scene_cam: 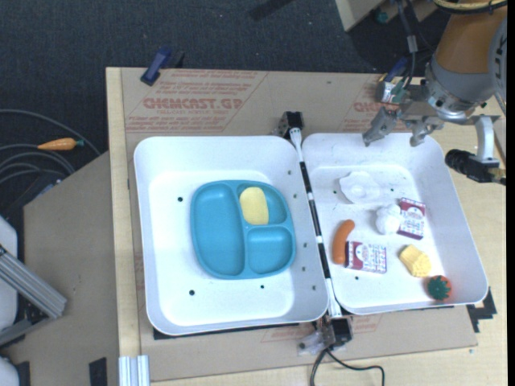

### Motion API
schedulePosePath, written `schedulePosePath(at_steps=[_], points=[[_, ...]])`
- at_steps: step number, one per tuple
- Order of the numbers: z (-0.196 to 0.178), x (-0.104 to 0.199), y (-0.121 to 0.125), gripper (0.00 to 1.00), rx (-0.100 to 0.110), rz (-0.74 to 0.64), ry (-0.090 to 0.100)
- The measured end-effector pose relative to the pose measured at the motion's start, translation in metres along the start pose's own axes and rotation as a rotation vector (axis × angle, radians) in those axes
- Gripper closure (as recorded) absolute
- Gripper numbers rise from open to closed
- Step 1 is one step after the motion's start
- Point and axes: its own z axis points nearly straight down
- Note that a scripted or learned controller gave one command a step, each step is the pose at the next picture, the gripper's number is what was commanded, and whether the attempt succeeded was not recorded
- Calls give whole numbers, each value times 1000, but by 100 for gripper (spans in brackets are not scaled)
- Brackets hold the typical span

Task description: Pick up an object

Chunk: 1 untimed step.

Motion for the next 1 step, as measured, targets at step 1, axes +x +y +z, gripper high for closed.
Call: schedulePosePath(at_steps=[1], points=[[132, -11, 10, 0, 1, 0, 0]])
